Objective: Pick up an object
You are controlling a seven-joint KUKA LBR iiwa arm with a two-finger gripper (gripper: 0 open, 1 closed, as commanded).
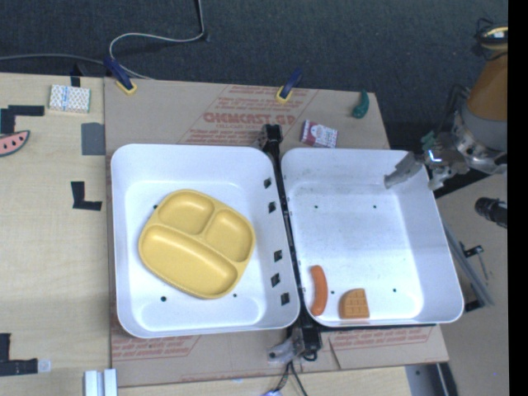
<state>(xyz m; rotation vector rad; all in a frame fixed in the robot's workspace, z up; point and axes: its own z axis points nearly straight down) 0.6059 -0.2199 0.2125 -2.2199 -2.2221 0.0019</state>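
Nearest the camera, an orange sausage-shaped toy (318, 289) and a small tan waffle-like square (355, 304) are lying just apart near the front edge of the right shallow white bin (429, 246); either could serve as the object to pick. In the left shallow white bin (132, 221), a yellow three-compartment plastic tray (196, 242) is sitting at a slant. Farther back, the two-finger gripper (406, 172) is hanging over the right bin's far right corner, well apart from both toys; whether it is spread or closed cannot be told, and nothing is showing in its grip. The step in hand looks like the approach, with no grasp begun. The next move probably calls for travelling toward the front of the bin and descending over one toy. Beyond the bins, the cardboard sheet (165, 114) is bearing red lettering, seemingly "CHEMCAST", too faint to confirm.
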